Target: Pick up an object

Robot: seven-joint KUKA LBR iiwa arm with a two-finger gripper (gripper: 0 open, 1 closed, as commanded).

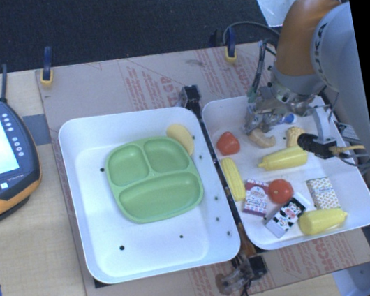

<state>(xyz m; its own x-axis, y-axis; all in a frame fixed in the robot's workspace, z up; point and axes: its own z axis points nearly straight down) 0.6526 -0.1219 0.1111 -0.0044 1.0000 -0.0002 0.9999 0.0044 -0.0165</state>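
Objects crowd the right bin (366, 207). From my console I see the gripper (263, 120) low over that bin's far end; whether it is spread or pressed together I cannot tell. A beige piece (262, 139) lies just beneath it, a red tomato (227, 144) just left, a yellow corn cob (283, 158) nearer the camera. Well left, a green divided plate (153, 178) sits in the left bin (104, 250).

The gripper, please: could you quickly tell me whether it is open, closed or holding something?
Gripper: low in the right bin, beside a tan piece; open or closed cannot be told.
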